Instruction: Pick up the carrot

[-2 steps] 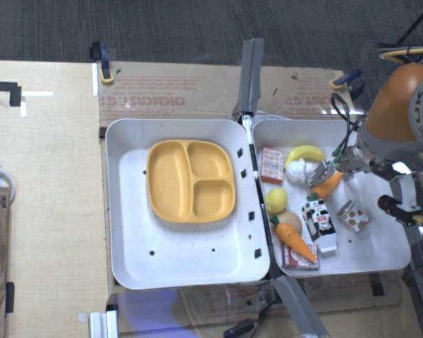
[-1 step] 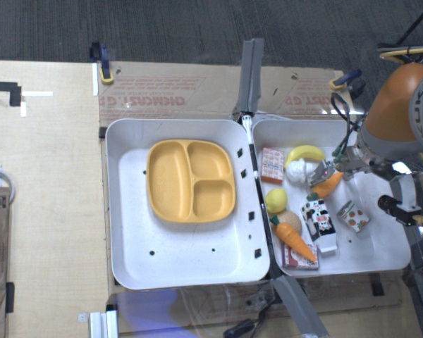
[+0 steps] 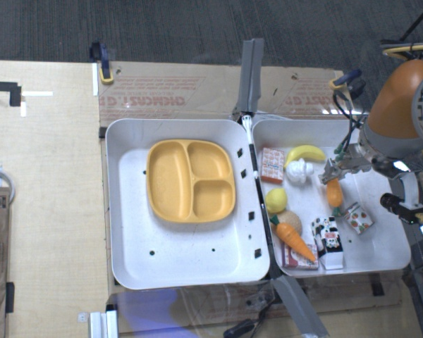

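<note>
Over the right bin [image 3: 391, 259], the gripper [image 3: 333, 178] sits at the end of the grey arm with its orange band [image 3: 398, 101], reaching in from the right. A small orange item [image 3: 334, 193] hangs just under the gripper, touching or nearly touching it; can't tell if it's clamped, and can't tell if the fingers are apart or together from this angle. Carrot [image 3: 296, 241] lies flat near the bin's front-left, tilted diagonally, green end toward the lemon [image 3: 276, 200], resting over a red-edged packet [image 3: 290, 258]. Carrot is apart from the gripper. Also in that bin: banana [image 3: 307, 153], white lump [image 3: 298, 170], red-and-white box [image 3: 271, 165], cow-print carton [image 3: 328, 239], small patterned box [image 3: 358, 218]. Left bin [image 3: 127, 259] holds a yellow divided plate [image 3: 191, 180].
</note>
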